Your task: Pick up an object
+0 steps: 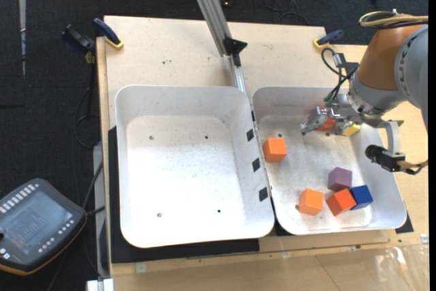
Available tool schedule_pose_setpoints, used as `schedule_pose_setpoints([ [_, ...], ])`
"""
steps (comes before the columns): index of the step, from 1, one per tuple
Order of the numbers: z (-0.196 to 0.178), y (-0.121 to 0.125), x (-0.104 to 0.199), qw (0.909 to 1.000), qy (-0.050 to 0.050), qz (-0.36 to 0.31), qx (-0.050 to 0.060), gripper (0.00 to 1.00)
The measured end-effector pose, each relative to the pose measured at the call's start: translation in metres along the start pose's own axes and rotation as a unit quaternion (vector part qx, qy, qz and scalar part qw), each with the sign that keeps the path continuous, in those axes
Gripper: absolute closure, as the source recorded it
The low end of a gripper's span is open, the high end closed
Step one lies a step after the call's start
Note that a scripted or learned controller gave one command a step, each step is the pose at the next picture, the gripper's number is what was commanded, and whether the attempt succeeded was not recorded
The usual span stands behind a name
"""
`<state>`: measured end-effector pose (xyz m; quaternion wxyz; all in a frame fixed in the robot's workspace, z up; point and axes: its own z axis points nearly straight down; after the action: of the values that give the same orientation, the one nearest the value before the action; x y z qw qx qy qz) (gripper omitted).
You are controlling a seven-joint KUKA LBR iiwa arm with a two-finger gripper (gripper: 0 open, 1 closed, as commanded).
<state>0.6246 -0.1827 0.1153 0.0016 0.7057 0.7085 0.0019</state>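
- The arm (392,65), grey with an orange band, reaches in from the right over the right bin (388,215).
- The pincer (327,123) sits low in the upper part of the right bin; its metal fingers point left, and something small and orange shows among them, with a yellow bit just to its right. Whether the pincer is wide, narrow or gripping that piece, I cannot tell.
- 5 blocks lie loose in the right bin.
- An orange cube (275,149) sits alone near the bin's left wall, below and left of the pincer.
- Another orange cube (311,202) lies near the bin's front edge.
- A red-orange cube (340,202) lies just right of it, touching a blue cube (362,195).
- A purple cube (339,178) sits just behind those 2.
- The left bin (136,105) rests beside the right one on the tabletop (170,51).
- A handheld control pendant (34,225) lies off the tabletop at lower left.
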Motion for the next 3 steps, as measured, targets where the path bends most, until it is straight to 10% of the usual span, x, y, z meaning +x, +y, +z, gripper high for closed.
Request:
schedule_pose_setpoints([
  [1, 0.021, 0.0, 0.002, 1.0, 0.001, 0.0, 0.003, 0.0],
  [2, 0.01, 0.001, 0.002, 1.0, 0.0, 0.0, 0.002, 1.0],
  [3, -0.034, 0.002, 0.0, 1.0, -0.001, 0.001, -0.001, 1.0],
])
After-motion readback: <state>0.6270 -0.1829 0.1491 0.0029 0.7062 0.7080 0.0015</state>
